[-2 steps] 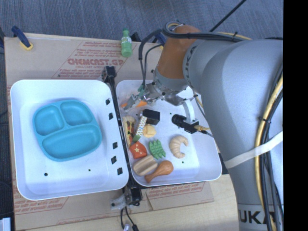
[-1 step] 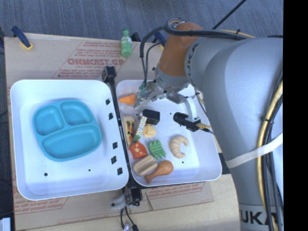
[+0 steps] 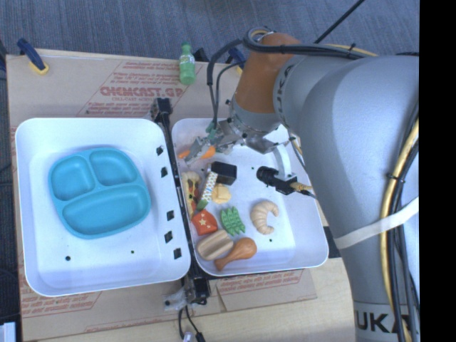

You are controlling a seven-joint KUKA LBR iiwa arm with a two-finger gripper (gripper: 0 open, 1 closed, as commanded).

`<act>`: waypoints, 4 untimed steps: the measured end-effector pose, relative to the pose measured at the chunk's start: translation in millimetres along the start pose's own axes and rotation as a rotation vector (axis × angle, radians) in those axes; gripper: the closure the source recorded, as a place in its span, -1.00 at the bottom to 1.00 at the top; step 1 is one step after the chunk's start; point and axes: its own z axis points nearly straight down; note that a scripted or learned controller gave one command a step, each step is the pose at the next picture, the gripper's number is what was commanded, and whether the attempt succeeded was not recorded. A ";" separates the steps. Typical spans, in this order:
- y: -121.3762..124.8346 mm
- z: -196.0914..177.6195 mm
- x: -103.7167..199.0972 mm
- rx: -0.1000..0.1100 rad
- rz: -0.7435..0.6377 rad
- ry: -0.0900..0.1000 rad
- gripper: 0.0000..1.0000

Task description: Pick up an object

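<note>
Toys (image 3: 231, 221) lie unlifted in right bin (image 3: 308, 242); gripper (image 3: 214, 140) low at far end, finger state indiscernible.

Two white bins are counted on the worktop: left bin (image 3: 28, 191) at 9 o'clock, right bin (image 3: 310, 223) toward 4 o'clock.

One blue divided plate (image 3: 100, 191) with three compartments is recorded in the left bin.

In the right bin, one each is counted:
- croissant (image 3: 265, 216)
- drumstick (image 3: 235, 252)
- bread roll (image 3: 214, 245)
- green ridged piece (image 3: 232, 221)
- red piece (image 3: 205, 222)
- pale yellow piece (image 3: 222, 194)
- black block (image 3: 224, 170)

The cluster at the bin's 10 o'clock corner is too crowded to be counted.

One green bottle (image 3: 187, 64) is noted at 12 o'clock and one blue clamp (image 3: 32, 55) at 10 o'clock.
</note>
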 end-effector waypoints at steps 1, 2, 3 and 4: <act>0.3 -10.4 0.1 0.001 -0.003 0.000 1.00; 0.2 -10.3 0.2 0.002 -0.003 0.000 -1.00; -23.0 9.9 -8.7 -0.007 0.079 -0.001 -1.00; -23.4 -0.4 -8.4 -0.002 0.076 0.001 1.00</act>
